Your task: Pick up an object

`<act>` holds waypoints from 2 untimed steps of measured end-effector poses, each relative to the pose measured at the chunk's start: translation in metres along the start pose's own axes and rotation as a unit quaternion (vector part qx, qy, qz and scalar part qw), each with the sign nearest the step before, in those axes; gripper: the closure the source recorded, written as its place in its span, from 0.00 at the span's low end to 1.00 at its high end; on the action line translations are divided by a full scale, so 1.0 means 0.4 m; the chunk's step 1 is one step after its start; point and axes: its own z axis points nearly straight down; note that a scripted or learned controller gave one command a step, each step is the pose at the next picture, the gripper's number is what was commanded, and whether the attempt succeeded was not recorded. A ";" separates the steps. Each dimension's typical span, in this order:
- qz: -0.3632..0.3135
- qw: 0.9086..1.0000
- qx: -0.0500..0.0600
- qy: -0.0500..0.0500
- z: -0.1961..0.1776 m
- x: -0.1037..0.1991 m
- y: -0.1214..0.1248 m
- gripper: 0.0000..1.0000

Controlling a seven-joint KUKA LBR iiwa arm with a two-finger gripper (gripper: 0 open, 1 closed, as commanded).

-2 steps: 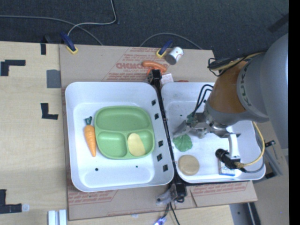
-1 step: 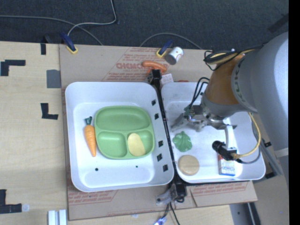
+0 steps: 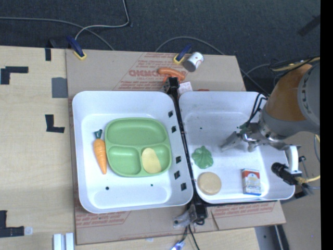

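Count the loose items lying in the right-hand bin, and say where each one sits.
3. A green leafy toy lies near the bin's left wall, a tan round disc just below it, and a small red-and-white box toward the lower right. The arm may hide more.

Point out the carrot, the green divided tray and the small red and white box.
carrot [image 3: 100, 155]: camera view, middle of its orange body, left bin.
green divided tray [image 3: 136, 133]: camera view, floor of its large top compartment.
small red and white box [image 3: 251, 182]: camera view, centre of its top face, right bin.
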 end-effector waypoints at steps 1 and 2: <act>-0.002 1.000 0.001 0.002 0.023 0.216 0.046 0.00; -0.001 1.000 -0.001 0.001 0.060 0.194 -0.123 0.00</act>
